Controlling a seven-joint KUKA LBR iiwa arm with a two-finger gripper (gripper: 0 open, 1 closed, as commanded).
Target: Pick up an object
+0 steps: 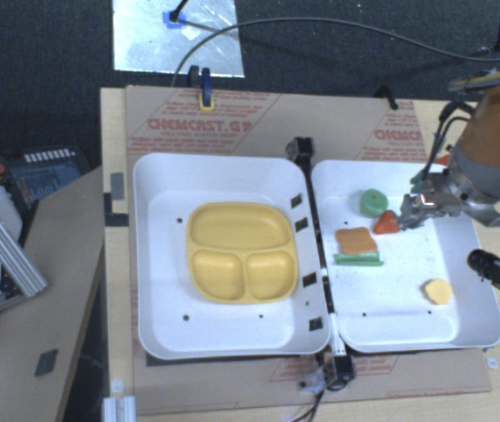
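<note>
Gripper [415, 207] low over right white bin [469, 323], beside small red piece [387, 223]; finger state: cannot tell. Risk: nudging red piece against round green piece [373, 202], missed grasp.

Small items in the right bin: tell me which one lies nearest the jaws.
The red piece, right beside the gripper. The green round piece, the tan-and-green sandwich toy and the yellow piece all lie farther off.

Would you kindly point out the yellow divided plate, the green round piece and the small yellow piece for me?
yellow divided plate [236, 227]: camera view, floor of its large upper compartment.
green round piece [373, 202]: camera view, its top face.
small yellow piece [438, 292]: camera view, its middle.
</note>
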